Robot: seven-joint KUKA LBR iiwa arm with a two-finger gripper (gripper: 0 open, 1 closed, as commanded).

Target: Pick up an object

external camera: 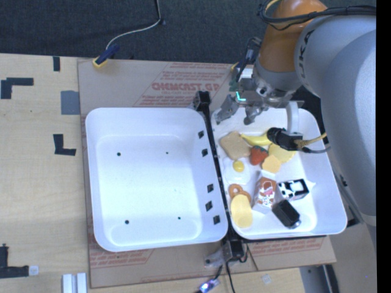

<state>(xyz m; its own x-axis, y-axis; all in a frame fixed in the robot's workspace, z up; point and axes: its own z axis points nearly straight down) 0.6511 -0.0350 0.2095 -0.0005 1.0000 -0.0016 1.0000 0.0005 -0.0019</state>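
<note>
tan bread slice (232,145) just beside spread-fingered gripper (238,113), banana (256,140) near

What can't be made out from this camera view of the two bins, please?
- Right bin: its far right corner is hidden behind the arm.
- Banana: its right end is covered by robot hardware.
- Small carton: its print is too small to read.
- Black-and-white item: too small to identify.
- Gripper: its height above the bin floor cannot be judged from this slanted view.
</note>
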